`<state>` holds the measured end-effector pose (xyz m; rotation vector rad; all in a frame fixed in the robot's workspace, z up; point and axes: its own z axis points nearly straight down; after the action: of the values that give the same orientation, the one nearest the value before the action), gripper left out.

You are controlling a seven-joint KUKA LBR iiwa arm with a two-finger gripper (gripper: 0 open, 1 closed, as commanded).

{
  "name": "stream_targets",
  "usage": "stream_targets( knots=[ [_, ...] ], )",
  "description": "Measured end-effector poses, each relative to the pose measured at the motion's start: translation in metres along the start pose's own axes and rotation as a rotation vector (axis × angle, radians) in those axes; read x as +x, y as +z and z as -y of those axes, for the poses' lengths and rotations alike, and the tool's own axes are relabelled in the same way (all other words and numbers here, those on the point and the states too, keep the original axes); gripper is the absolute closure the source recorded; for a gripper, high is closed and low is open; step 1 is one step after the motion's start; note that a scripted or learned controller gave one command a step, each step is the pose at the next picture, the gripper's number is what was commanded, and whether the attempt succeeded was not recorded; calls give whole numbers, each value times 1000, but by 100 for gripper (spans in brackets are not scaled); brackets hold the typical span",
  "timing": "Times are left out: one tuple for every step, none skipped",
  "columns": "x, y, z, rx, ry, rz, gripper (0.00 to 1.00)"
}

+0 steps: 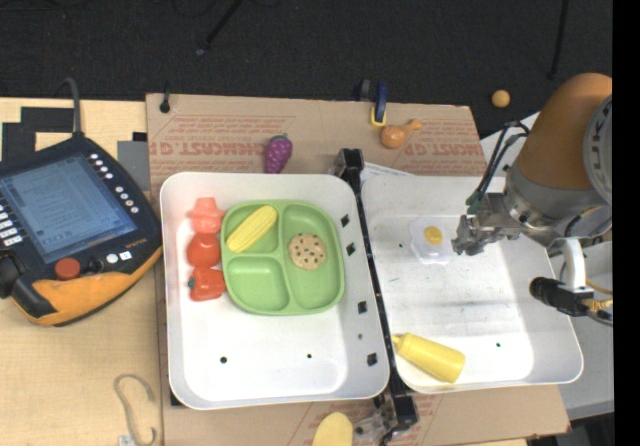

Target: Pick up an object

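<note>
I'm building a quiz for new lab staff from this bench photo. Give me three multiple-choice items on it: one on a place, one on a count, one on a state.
1. Where does the green divided plate lie?
A. left bin
B. right bin
C. on the cardboard

2. How many food items lie on that plate?
A. one
B. two
C. four

3. How does the yellow bottle sit?
A. upright
B. on its side
C. held between the gripper's fingers

Answers:
1 A: the plate rests inside the left bin.
2 B: a corn cob and a cookie.
3 B: it lies flat at the right bin's near edge, apart from the gripper.
</note>
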<state>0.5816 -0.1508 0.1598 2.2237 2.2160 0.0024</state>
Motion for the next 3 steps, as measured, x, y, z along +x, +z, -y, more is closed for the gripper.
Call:
stream_targets(
  knots=[
    [8, -46, -1, 1, -3, -1, 100],
    [7, -69, -1, 2, -3, -1, 100],
    [46, -61, 20, 8, -5, -3, 100]
  ],
)
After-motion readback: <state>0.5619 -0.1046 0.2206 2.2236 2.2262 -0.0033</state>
